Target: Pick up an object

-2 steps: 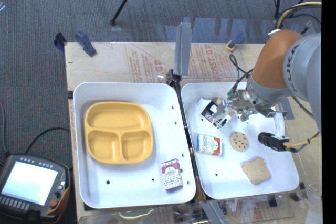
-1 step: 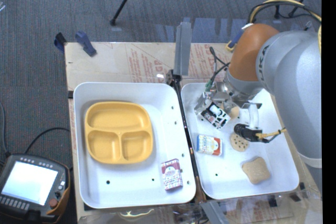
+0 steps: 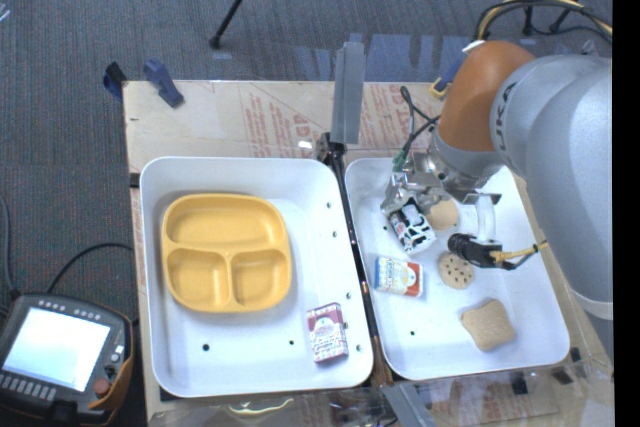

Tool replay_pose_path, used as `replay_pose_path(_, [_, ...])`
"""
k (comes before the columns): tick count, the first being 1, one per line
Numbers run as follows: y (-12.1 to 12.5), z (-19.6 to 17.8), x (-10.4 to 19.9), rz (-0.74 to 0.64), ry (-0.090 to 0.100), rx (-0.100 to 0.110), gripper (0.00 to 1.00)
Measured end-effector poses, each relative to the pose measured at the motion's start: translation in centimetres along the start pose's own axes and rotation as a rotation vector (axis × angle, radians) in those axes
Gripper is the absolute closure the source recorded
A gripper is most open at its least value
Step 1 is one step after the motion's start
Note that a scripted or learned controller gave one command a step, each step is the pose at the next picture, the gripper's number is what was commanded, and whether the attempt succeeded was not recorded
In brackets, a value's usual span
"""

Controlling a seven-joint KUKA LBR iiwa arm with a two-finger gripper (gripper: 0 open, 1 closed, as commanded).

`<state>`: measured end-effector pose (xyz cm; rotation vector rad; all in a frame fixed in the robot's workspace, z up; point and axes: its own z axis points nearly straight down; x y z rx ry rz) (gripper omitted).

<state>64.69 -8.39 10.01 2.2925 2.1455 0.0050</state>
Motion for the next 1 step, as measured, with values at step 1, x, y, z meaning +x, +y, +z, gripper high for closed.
replay_pose_path(1, [-0.28, -12.17, 2.75, -0.263, -0.001, 0.000, 1.00])
